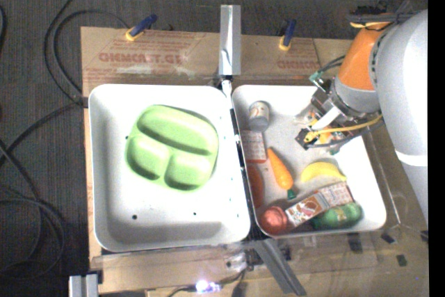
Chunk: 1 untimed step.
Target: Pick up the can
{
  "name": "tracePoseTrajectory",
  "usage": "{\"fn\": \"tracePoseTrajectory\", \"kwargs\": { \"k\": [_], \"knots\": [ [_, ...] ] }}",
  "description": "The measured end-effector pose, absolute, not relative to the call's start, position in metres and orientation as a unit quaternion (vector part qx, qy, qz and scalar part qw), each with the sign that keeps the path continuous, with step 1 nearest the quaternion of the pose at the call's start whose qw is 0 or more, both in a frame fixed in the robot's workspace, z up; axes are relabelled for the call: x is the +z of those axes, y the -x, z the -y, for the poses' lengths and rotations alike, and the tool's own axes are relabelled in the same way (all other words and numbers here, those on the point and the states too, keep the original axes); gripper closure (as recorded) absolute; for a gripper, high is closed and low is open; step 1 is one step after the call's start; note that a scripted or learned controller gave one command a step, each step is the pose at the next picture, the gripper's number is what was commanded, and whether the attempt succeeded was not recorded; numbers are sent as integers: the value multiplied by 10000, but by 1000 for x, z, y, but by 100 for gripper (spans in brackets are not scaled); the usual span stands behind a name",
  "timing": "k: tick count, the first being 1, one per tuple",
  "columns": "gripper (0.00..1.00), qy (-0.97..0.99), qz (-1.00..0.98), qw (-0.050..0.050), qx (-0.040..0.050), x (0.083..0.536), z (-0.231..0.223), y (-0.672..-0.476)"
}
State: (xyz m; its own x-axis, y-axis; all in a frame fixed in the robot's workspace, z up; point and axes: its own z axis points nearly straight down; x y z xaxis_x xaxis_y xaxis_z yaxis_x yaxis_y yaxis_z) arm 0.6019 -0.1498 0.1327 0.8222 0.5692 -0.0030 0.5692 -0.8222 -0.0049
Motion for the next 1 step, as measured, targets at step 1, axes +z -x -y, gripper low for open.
{"fn": "tracePoseTrajectory", "kwargs": {
  "k": [1],
  "knots": [
    [0,9456,3252,-17,7,95,127,-634]
  ]
}}
